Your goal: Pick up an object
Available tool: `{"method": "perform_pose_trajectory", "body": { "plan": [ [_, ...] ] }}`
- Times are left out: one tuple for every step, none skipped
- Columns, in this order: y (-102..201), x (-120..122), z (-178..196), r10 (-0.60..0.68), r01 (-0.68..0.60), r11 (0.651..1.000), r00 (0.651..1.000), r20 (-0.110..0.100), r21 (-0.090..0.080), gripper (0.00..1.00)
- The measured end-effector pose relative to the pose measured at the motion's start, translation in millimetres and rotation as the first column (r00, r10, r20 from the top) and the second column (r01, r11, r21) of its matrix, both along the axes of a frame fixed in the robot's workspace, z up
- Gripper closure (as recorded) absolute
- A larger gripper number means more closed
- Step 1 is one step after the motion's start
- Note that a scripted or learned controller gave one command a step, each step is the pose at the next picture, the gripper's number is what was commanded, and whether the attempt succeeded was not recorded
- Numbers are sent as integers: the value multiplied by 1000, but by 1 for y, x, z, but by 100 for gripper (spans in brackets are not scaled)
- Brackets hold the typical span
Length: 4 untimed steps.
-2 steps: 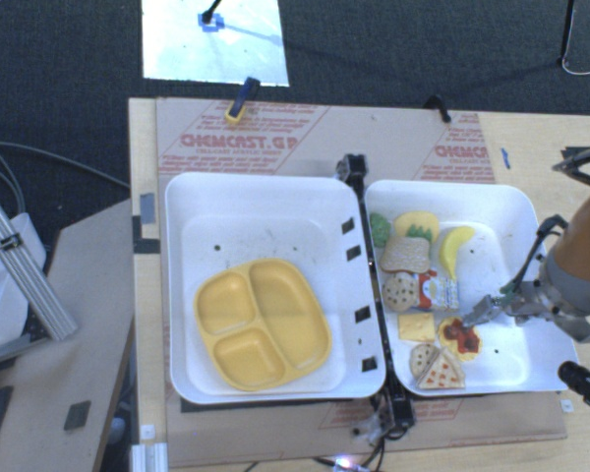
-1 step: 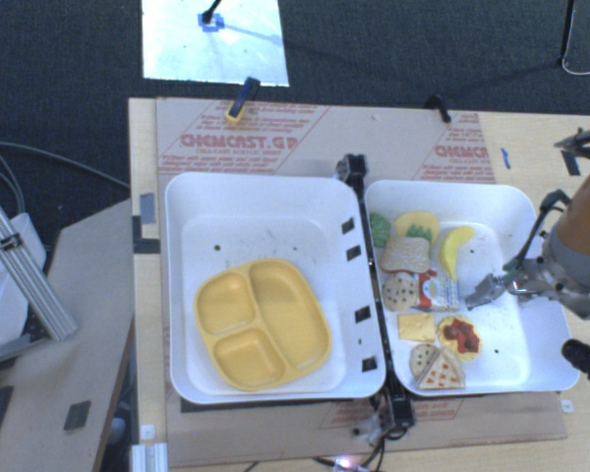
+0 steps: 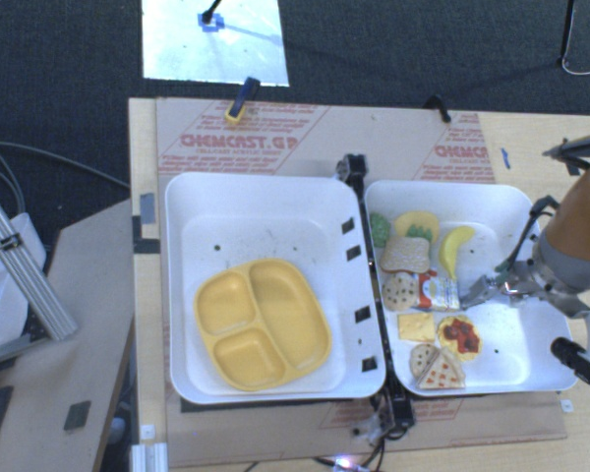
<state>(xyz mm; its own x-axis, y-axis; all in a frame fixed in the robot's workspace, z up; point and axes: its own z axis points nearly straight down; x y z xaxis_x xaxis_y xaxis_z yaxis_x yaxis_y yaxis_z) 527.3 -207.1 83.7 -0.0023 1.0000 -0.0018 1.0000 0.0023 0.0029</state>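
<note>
Although I cannot tell the gripper (image 3: 479, 290) state, it hovers in the right bin (image 3: 511, 362), just at three o'clock of the toy food pile (image 3: 425, 293). These pieces look light, stiff, smooth; the banana (image 3: 454, 248) edges seem the best hold.

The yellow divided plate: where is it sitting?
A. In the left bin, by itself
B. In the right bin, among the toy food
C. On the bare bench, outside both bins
A: the yellow divided plate lies in the left bin, while the toy food is clustered in the right bin.
</note>
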Motion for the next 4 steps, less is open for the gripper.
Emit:
{"method": "perform_pose_trajectory", "body": {
  "plan": [
    [1, -43, 0, -3, 3, 1000, 1000, -4, 2, 0],
    [63, -5, 45, 10, -10, 1000, 1000, 4, 2, 0],
    [107, 33, 57, 7, -7, 1000, 1000, 3, 2, 0],
    [89, 53, 1, -1, 1, 1000, 1000, -1, 6, 0]
  ]
}}
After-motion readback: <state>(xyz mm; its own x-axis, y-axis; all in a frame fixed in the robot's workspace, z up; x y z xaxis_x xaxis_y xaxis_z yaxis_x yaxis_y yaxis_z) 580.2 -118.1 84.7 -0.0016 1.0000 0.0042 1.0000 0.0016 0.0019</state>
